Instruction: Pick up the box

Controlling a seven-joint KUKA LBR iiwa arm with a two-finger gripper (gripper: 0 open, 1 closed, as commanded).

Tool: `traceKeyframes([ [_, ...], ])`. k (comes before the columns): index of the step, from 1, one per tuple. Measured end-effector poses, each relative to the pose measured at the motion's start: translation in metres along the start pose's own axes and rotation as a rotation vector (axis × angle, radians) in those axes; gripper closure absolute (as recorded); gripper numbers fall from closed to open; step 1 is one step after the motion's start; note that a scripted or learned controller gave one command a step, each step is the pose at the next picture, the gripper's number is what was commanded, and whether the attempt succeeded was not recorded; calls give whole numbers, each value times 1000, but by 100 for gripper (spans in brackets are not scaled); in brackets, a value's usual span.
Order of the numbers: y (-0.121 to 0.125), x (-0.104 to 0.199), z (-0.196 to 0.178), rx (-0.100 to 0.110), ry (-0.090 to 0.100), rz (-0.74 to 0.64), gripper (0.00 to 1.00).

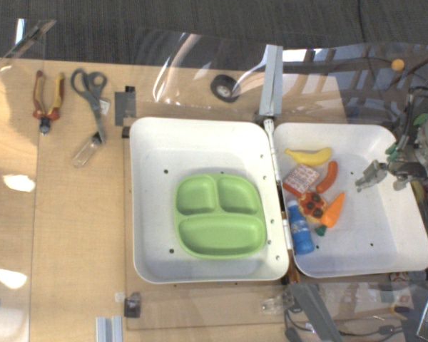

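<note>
We are looking down on a wooden table [71, 248] that is carrying two shallow white bins side by side. The left bin [150, 191] is holding a green divided plate [220, 215], and nothing in it is bearing on the job.

The right bin [385, 241] is where the work is waiting. Along its left side a small heap of items is lying together: a yellow banana [309, 155] at the top, a red sausage-like piece [328, 177] just beside it, an orange carrot [333, 210] lower down, a blue bottle [300, 231] lying against the bin's left wall, and a dark berry-like cluster [312, 204] in the middle. The box [299, 179], a small flat red-and-white packet, is resting on the bin floor just under the banana, touching or nearly touching its neighbours.

The claw [374, 173] is hanging over the right half of that same bin, well apart from the box, with bare white floor between them. We are seeing nothing between its fingers; whether they are spread or closed we cannot tell from this angle.

We are judging the task as not yet begun in any real sense: the box is lying untouched in the heap. The approach across the bin, the descent, the closing and the lift are all still to come, and the crowded neighbours are likely to make the grasp awkward.
</note>
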State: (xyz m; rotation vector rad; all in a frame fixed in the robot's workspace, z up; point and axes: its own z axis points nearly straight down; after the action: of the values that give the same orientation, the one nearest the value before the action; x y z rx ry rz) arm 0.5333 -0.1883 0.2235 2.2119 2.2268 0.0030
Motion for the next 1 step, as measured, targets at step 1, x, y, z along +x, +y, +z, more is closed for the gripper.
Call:
traceKeyframes([
  [1,46,81,88,2,1,60,0],
])
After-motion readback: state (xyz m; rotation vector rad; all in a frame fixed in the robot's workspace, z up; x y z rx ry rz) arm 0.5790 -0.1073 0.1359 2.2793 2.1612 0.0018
